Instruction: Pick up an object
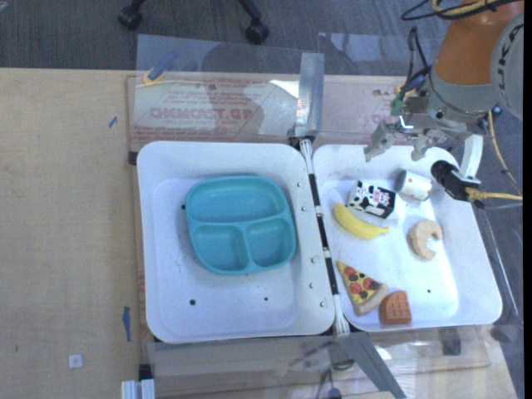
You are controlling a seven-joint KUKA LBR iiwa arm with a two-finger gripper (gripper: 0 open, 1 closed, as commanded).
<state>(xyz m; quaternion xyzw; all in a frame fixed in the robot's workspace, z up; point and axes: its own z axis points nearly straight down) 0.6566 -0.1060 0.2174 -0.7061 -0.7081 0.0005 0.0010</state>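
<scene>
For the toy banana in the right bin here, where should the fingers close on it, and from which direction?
Probably across the middle of the banana, coming straight down from above. It lies flat on the bin floor, long and narrow, running from upper left to lower right, so the fingers should close across its short width. The cow toy sits close against its upper side, so that finger has little room. The gripper hovers above, spread open.
</scene>
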